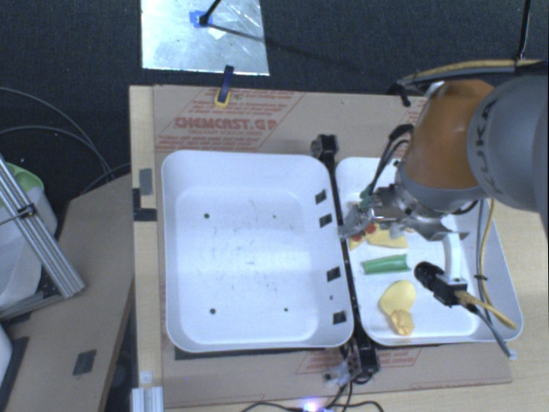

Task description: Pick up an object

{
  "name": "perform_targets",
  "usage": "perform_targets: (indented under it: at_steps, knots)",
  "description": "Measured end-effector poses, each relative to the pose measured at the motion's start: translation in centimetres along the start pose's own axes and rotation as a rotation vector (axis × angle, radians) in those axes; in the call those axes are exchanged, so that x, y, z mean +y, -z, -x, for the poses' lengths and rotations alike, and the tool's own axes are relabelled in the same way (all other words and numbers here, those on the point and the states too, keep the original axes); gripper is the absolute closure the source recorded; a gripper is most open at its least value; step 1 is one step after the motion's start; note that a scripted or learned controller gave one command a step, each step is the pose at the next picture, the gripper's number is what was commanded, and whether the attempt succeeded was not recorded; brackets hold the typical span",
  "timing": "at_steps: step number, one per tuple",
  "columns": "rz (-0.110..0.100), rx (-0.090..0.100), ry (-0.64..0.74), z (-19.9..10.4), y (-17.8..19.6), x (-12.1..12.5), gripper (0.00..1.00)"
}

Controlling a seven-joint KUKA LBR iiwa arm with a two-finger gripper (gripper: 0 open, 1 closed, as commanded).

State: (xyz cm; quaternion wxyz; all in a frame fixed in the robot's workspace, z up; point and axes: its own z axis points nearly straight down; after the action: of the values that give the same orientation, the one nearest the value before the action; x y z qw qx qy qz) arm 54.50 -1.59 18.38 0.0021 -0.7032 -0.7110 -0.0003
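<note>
Fingers [364, 215], grip state indiscernible, beside a green stick [384, 265]; they may snag the bin wall [341, 230] alongside.

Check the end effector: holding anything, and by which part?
Cannot tell. The end effector sits low in the right bin, its tip hidden under the wrist, near a green piece.

The bench [146, 247], under printed cardboard [240, 118], bears a left bin [249, 247] and right bin [502, 312], touching.

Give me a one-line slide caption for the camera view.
KUKA arm's tool lowered into the right bin above a green piece and yellow piece; left bin alongside.
</note>
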Motion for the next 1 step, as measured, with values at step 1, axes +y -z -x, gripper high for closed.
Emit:
perform_targets:
  at_steps: [1]
  knots:
    - [0.017,-0.001,-0.002,-2.8,11.62,-0.74,0.0]
